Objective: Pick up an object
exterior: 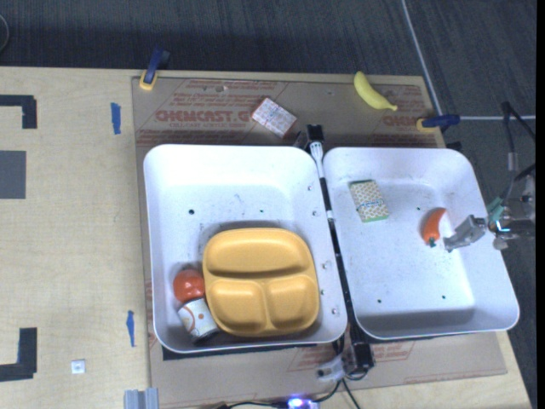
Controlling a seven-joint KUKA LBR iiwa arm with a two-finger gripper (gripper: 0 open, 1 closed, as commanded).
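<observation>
Reaching in: the fingers [449, 239] sat low in the right bin [409, 313], just beside the orange-red object [434, 224].
Grip: spread could not be told.
Progress: nothing lifted; object lay on the bin floor.
Left: closing and raising.

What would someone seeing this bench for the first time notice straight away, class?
The big yellow divided tray fills the near part of the left bin, with an orange-and-white ball tucked at its left side. In the right bin, the tool sits beside a small orange object, and a yellow banana lies on the cardboard beyond.
</observation>
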